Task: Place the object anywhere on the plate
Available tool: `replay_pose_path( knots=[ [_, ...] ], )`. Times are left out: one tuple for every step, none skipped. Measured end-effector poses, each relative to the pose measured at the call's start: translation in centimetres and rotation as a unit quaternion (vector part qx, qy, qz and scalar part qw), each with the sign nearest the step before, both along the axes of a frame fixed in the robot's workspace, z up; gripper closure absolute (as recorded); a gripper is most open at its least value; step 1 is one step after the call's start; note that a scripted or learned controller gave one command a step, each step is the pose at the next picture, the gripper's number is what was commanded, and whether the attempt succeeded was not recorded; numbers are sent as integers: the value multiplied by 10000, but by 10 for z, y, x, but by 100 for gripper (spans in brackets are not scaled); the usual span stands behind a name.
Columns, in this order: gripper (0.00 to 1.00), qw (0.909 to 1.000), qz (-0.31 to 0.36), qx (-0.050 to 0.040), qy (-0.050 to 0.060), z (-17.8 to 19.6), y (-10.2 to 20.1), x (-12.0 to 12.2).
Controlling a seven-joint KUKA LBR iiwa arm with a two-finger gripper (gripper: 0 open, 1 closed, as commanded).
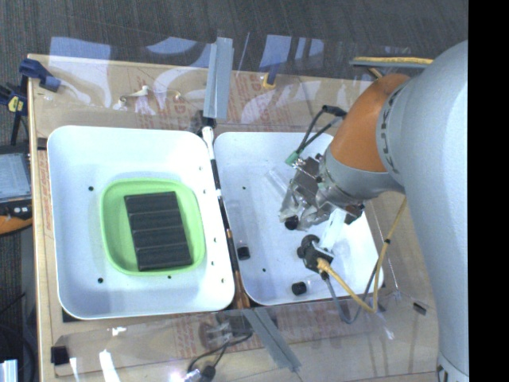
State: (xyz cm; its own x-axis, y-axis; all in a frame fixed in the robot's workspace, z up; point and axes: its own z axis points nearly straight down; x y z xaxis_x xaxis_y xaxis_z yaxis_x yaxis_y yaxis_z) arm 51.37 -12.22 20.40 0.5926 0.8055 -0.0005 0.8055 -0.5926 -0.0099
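Over in the left bin (71,213), the green plate (111,229) already has the dark ridged object (157,230) lying flat on it. Gripper (293,217) hangs over the right bin (254,181) — can't tell its state.

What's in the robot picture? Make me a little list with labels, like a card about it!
left bin: shallow white bin holding a green square plate
plate: green square plate with rounded corners, in the middle of the left bin
object: dark ribbed rectangular block lying flat on the plate
right bin: shallow white bin beside the left one
arm: grey arm with orange band, reaching over the right bin
gripper: gripper low over the right bin
task state: block already rests on the plate
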Motion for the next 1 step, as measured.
replay_pose_path(
  knots=[
    [100, 9890, 1477, -6, -12, -13, 88, 4]
  ],
)
